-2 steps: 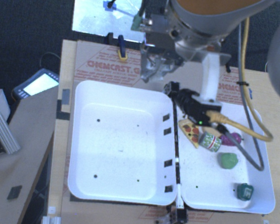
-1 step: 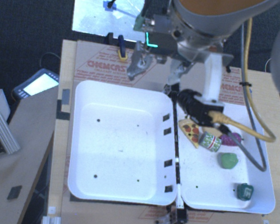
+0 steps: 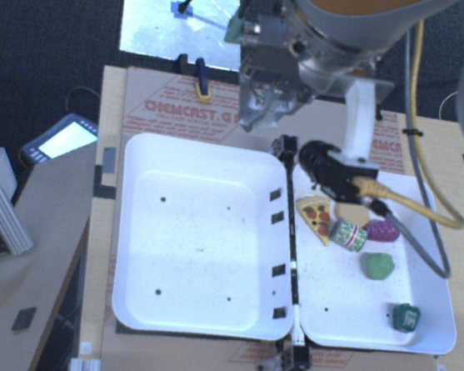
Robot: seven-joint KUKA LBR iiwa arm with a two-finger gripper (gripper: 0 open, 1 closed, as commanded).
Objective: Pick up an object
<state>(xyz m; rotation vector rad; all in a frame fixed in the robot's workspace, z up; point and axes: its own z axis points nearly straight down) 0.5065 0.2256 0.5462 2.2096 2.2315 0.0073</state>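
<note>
Two shallow white bins (image 3: 192,302) are seen on the bench.
Yellow pizza-slice toy (image 3: 316,215), tip pointing down-right, is lying well below the metal gripper (image 3: 262,113); grip state cannot be told.

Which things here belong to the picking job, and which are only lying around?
For the job: end effector; pizza slice; small can; purple piece; green lump; teal block.

Lying around: tablet; yellow clamp.

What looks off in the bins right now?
Nothing spilled or broken. All the objects sit in the right bin: a pizza slice toy, a small can lying on its side, a purple piece, a green lump and a teal block. The gripper hangs above the bins' far edge, nothing seen between its fingers.
</note>
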